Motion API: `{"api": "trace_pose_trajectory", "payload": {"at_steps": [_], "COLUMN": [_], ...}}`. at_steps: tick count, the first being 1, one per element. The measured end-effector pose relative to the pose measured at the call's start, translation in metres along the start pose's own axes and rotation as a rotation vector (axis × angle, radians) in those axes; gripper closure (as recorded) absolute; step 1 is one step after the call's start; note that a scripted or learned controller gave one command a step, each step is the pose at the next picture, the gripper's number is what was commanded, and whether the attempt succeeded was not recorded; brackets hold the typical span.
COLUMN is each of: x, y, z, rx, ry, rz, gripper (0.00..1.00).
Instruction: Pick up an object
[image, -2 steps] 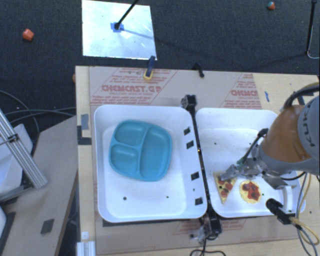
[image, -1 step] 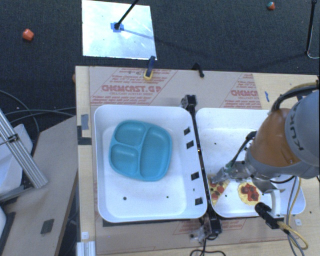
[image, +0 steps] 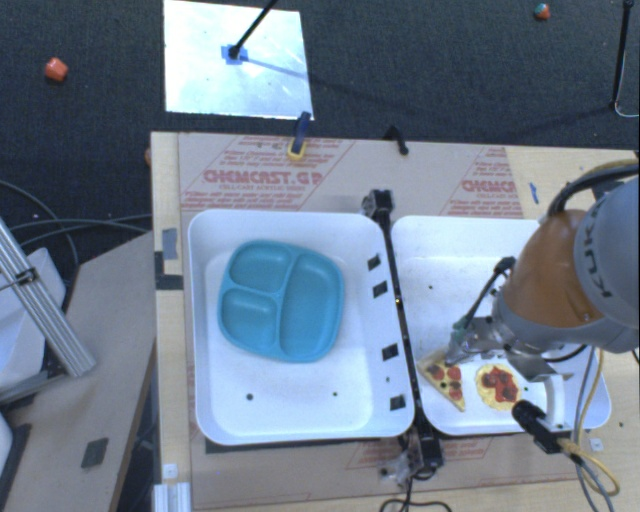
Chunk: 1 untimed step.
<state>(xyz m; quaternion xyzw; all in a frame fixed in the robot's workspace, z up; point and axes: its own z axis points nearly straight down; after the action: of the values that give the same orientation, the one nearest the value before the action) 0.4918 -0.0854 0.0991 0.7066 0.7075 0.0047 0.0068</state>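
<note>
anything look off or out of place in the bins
Nothing looks spilled or broken. The blue divided plate lies flat in the left bin, turned slightly askew to its walls. Two toy pizza pieces lie near the right bin's front edge, beside the arm.

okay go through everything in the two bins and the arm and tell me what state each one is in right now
Blue plate: flat and upright in the left bin.
Pizza slice: lying flat in the right bin, near its front edge.
Round pizza piece: lying flat beside the slice, partly under the arm.
Arm: lowered over the right bin, above the pizza pieces.
</note>
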Motion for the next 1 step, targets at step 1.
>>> {"api": "trace_pose_trajectory", "payload": {"at_steps": [1], "x": [0.0556], "y": [0.0037], "z": [-0.0902], "rx": [0.007], "ry": [0.004], "rz": [-0.009], "gripper": [1.00]}}
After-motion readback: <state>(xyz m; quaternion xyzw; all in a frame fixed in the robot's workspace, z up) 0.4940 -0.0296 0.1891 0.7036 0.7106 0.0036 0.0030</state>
